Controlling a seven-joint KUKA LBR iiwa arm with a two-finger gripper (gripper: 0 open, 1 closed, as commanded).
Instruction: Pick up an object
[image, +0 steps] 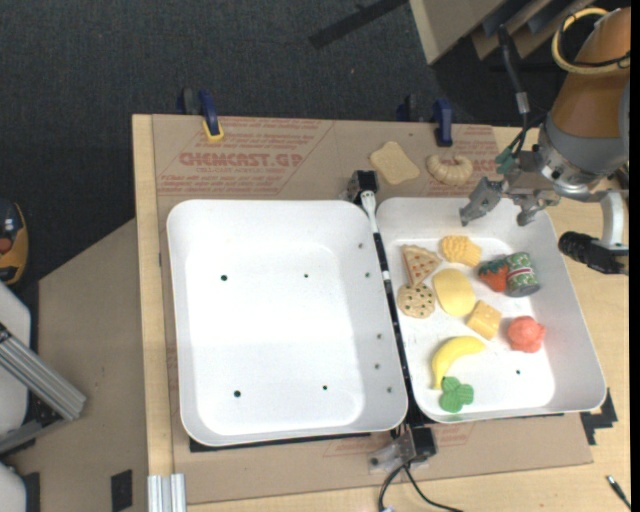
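Two dark fingers are spread wide apart with nothing between them; the two-finger gripper hangs over the far edge of the right-hand shallow white bin, carried by the grey arm with its orange band entering from the right.

Just below the gripper, nearest of the candidate objects, lies a yellow ridged toy piece. Beside it are a red-and-green toy strawberry, a triangular pizza-slice toy, a pale yellow rounded toy and a chocolate-chip cookie toy. Nearer the front sit a small orange-yellow block, a red ball-like toy, a yellow toy banana and a green leafy toy.

The left-hand white bin bears no toys. Outside the bins, on the cardboard-covered bench, rest a tan bread-slice toy and a ring-shaped pastry toy.

Judged risks — the toys in the middle of the cluster touch or nearly touch, so a descent there could pinch two at once or nudge one aside. The bin's far rim lies close under the fingers — a straight drop could strike it. Rounded, smooth pieces may well squirt out as the fingers close.
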